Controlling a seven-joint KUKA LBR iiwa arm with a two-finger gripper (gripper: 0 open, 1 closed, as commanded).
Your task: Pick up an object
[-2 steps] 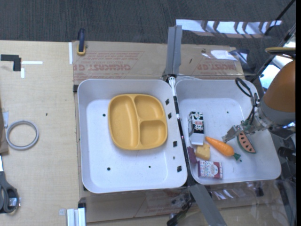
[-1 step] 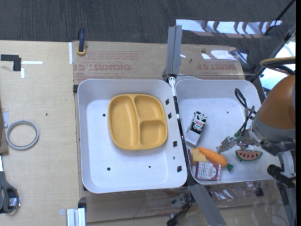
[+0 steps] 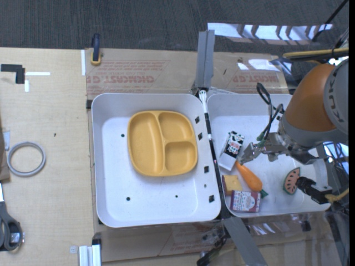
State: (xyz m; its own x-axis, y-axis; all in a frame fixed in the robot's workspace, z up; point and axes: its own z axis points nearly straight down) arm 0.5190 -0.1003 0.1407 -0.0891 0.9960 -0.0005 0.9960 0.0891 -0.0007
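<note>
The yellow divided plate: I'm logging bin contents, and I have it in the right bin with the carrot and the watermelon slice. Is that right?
Not quite. The camera view shows the yellow divided plate in the left bin. The carrot and the watermelon slice are in the right bin.

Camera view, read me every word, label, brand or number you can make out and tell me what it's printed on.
Red lettering on the cardboard sheet behind the left bin: mirrored and too blurred to read.
Red lettering on the cardboard behind the right bin: also mirrored, unreadable.
Small red packet: print too small.
Black-and-white carton: no legible text.
</note>
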